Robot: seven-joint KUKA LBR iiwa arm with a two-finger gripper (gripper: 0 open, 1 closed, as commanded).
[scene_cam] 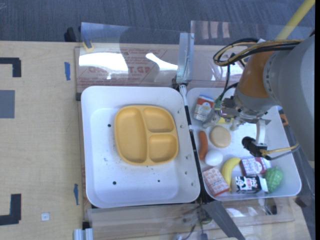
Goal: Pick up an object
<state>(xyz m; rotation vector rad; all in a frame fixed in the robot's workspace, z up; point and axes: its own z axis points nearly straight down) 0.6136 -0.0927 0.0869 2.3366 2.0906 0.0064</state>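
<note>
The arm (pixel 280 79) reached in from the right and hung over the upper part of the right bin (pixel 292 181), its orange band above the wrist. The gripper (pixel 227 115) pointed down beside a round cream-coloured bun (pixel 220 136), close to its upper edge. From this slanted view the wrist covered most of the fingers, so how far apart they stood could not be told, and nothing could be seen held between them; whether they touched the bun was likewise unclear.

The right bin was crowded. A small red-and-white carton (pixel 203 108) lay near its upper left corner, just left of the gripper. A sausage (pixel 203 144) ran along the left wall, with a white egg (pixel 214 158) just below the bun. A banana (pixel 229 170) curved beneath the egg, and a red-patterned packet (pixel 215 180) sat at the lower left. Along the lower wall lay a black-and-white carton (pixel 247 184), a pink-and-white box (pixel 252 166) above it and a green vegetable (pixel 273 178) in the lower right corner. These things lay touching or just beside one another, leaving bare floor mainly along the right side of the bin.

The left bin (pixel 95 149) held a yellow divided plate (pixel 146 134) near its middle, with open white floor all round it. The two bins met at a narrow seam.
</note>
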